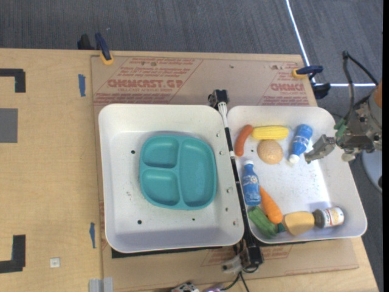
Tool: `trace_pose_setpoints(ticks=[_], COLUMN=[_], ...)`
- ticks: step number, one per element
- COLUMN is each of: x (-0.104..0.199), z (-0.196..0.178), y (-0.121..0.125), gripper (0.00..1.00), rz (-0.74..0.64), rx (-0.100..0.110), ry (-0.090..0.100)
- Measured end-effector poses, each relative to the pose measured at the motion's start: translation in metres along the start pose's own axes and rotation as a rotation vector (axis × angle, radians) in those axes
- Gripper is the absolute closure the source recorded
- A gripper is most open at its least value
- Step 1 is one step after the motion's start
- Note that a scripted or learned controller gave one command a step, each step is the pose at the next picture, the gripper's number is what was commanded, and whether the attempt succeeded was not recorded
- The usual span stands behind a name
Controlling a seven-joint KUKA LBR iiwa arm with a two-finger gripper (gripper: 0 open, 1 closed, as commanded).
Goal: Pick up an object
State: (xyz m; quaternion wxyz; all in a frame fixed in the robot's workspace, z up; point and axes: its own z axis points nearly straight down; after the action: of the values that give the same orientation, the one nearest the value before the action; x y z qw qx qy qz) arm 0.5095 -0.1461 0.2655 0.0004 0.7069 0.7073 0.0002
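The right bin (340, 187) holds several toy foods and bottles. Along its far side lie a red sausage (242, 139), a yellow corn cob (270, 132), a tan round piece (271, 152) and a blue bottle (300, 141). A second blue bottle (250, 184), a carrot (271, 206) and a green vegetable (262, 220) lie along its left wall. A tan piece (297, 222) and a small jar (330, 216) sit at the near edge. My gripper (333, 152) hangs over the bin's far right part, just right of the upper blue bottle, open with nothing between its fingers.
The left bin (115, 163) holds a teal divided plate (178, 170). Both bins rest on a cardboard sheet (182, 78) clamped to the wooden bench. A black clip (217, 97) sits where the bins meet at the far side.
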Motion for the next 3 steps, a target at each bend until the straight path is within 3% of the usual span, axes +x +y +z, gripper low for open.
trace_pose_setpoints(ticks=[1, 2, 3], x=[0.030, 0.036, 0.029], z=[0.164, 0.180, 0.171], y=[0.037, -0.026, 0.023], gripper=[0.00, 0.00, 0.00], rz=[0.235, 0.144, 0.176], rx=[0.004, -0.001, 0.000], ry=[0.001, 0.001, 0.000])
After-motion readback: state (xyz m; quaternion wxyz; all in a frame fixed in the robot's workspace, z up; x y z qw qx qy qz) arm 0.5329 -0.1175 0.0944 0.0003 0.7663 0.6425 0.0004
